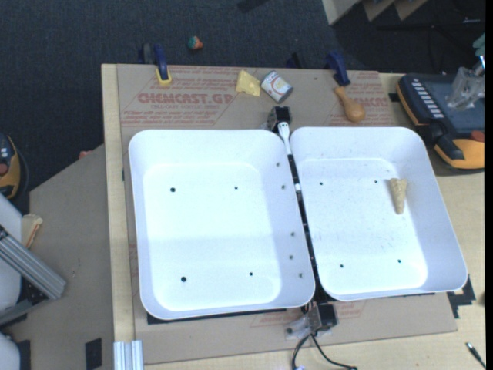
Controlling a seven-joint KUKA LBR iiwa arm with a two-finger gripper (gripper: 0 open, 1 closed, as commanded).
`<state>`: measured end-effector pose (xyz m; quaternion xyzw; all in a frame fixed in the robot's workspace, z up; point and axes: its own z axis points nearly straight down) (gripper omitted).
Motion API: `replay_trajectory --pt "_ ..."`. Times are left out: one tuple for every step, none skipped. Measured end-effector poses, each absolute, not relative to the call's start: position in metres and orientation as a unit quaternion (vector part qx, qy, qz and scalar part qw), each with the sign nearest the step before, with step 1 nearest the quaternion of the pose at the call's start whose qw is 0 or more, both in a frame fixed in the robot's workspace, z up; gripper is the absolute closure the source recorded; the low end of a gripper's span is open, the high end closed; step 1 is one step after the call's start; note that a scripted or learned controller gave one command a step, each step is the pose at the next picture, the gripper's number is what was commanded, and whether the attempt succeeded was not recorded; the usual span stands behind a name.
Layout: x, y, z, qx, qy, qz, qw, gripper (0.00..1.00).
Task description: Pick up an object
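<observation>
Two bins: left bin (146, 230) and right bin (431, 230), white, side by side
Cone (397, 194): tan, lying in right bin, toward its far right, tip pointing near
Gripper: can't tell its state or where it sits vs the cone
Behind bins: yellow chunk (248, 83), small box (276, 86)
</observation>
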<state>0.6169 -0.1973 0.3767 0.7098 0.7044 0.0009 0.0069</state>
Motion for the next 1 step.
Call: replay_trajectory --pt "0.6 -0.1714 0.2915 0.707 0.707 -0.0019 -0.004 1.0"
